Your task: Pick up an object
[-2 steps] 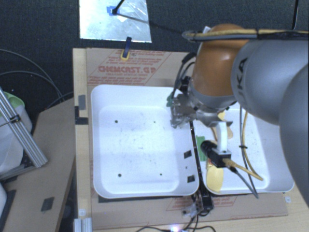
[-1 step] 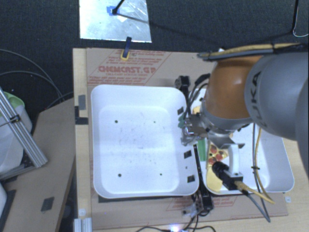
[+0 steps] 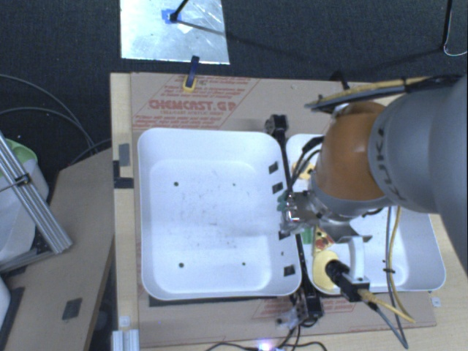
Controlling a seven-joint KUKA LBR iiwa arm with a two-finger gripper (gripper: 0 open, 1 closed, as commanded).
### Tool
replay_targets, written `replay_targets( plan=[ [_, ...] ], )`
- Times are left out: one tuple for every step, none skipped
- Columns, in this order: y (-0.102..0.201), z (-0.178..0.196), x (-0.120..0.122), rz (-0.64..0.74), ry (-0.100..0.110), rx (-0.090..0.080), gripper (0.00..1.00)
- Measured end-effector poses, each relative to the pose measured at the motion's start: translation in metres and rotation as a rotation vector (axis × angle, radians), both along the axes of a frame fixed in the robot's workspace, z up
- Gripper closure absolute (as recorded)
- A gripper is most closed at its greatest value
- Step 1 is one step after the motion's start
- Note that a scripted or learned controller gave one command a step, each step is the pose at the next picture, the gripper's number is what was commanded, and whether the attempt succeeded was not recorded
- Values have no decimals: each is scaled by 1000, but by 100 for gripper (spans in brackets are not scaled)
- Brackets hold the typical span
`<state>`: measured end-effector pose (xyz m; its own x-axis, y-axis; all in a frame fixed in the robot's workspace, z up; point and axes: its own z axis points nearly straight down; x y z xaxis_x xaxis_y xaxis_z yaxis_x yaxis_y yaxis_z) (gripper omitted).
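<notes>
The grey arm with its orange band (image 3: 349, 159) reaches in from the right and covers most of the right bin (image 3: 431, 269). My gripper (image 3: 296, 221) hangs low over that bin's left edge, close to the wall shared with the left bin (image 3: 212, 196). Just below it, inside the right bin, lie a yellow rounded object (image 3: 322, 260) and a small green piece (image 3: 306, 235). The wrist hides whatever lies directly under the gripper. The rest of the right bin's contents are covered by the arm.
Black clips (image 3: 278, 126) sit along the seam between the bins. Both bins rest on a cardboard sheet (image 3: 194, 104). A shiny metal plate (image 3: 175, 20) lies beyond the bench. An aluminium frame (image 3: 29, 203) stands at the left. Yellow cables (image 3: 391, 309) trail at the front right.
</notes>
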<state>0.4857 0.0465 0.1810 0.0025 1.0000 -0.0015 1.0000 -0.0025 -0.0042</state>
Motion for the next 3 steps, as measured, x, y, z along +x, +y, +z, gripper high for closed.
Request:
replay_targets(
  plan=[
    [1,79,3,7,-14,3,100],
    [42,184,15,12,-18,6,100],
    [17,258,1,6,-15,4,100]
  ],
)
